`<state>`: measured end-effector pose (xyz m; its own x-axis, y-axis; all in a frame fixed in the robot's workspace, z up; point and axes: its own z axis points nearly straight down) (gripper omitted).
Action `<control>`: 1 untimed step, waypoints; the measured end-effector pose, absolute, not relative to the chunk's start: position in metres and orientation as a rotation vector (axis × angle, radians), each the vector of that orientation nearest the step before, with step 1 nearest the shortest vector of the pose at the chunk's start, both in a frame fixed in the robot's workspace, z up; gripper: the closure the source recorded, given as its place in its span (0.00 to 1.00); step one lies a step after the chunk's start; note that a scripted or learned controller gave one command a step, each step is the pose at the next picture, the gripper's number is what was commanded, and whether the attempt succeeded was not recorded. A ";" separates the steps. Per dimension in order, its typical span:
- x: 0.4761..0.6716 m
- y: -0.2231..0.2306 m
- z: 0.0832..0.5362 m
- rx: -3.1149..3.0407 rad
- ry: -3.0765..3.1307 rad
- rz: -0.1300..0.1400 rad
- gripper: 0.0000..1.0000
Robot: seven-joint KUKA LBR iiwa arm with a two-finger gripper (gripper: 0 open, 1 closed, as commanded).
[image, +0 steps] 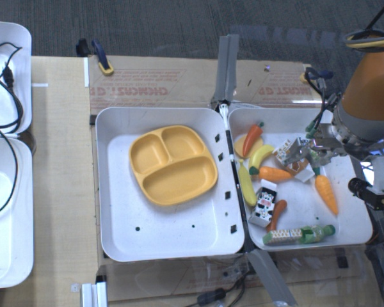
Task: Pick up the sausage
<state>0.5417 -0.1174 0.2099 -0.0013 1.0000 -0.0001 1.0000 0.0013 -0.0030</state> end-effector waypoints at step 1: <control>0.488 -0.105 0.109 -2.366 -2.084 -0.020 0.00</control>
